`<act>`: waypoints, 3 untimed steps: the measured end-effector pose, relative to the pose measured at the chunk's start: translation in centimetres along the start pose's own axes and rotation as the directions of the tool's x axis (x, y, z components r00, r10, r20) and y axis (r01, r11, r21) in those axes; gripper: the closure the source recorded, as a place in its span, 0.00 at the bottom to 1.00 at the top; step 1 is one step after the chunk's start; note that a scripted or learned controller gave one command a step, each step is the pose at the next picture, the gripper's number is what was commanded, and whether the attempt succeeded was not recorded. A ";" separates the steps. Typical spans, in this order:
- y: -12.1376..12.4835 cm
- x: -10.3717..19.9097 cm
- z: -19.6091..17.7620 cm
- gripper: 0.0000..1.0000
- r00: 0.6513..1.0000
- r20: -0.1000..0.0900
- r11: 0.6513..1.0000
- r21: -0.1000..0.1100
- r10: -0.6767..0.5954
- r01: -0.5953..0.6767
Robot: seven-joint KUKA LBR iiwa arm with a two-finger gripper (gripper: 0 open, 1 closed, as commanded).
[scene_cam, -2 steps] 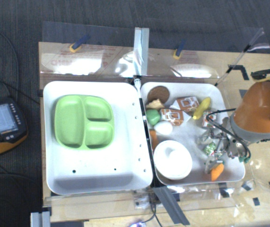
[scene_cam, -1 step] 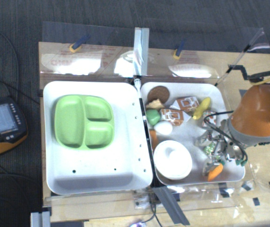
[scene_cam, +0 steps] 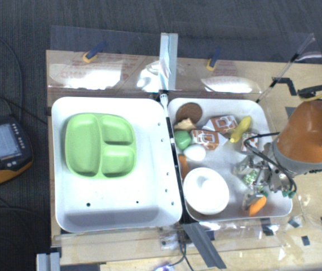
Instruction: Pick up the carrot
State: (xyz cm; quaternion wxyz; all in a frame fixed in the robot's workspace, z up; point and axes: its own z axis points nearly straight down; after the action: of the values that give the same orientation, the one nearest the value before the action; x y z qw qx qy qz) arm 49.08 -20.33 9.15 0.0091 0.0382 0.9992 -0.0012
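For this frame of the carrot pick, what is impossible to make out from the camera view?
- Gripper: its state over the carrot is unreadable, lost in cables and clutter under the orange band.
- Carrot: whether it is gripped or just lying in the right bin; its upper end is covered.
- Small orange item left of the white bowl: mostly hidden at the bin wall, identity unclear.
- Snack packets: print too small to read.

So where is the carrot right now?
The carrot lies in the right bin, in its near right corner, right of the white bowl and just below the gripper.
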 end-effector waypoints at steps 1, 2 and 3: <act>0.3 0.1 0.0 0.00 1.000 0.002 1.000 0.005 0.001 -0.001; -0.1 -0.1 0.0 0.00 0.999 0.001 0.999 -0.002 -0.047 0.047; 1.0 0.1 0.0 0.00 0.999 0.002 0.999 0.005 -0.036 0.036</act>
State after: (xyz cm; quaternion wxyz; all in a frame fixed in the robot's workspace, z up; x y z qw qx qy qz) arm 49.00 -19.37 9.17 0.0100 0.0204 0.9997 -0.0040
